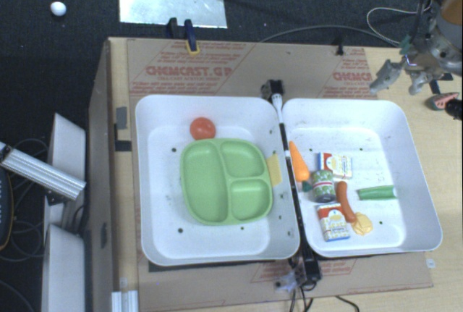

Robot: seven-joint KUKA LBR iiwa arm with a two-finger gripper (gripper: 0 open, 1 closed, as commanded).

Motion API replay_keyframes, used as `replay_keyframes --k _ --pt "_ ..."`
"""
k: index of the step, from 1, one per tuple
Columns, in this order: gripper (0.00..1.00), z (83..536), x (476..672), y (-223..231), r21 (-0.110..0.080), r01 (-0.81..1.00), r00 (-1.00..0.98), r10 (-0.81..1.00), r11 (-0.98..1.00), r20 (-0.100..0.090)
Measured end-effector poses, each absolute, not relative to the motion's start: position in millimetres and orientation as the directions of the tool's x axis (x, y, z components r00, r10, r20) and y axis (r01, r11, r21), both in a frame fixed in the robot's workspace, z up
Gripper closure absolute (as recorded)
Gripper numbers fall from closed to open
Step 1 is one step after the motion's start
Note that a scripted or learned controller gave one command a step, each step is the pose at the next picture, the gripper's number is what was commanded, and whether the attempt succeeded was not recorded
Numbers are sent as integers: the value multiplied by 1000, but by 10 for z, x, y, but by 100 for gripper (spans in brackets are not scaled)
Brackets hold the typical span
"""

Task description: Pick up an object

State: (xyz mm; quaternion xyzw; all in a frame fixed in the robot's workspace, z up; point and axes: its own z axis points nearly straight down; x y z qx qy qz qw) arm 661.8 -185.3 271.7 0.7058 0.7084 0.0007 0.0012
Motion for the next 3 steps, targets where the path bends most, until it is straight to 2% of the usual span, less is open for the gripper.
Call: replay_keyframes --k 1,2,3 --pt "0 1020 6679 -1373 -2 1000 -5 1000 5 1" --pt "0 849 6692 -1047 2 1000 -5 1000 5 0" --pt "100 965 6703 -1051 6 1000 -7 1000 7 -1"
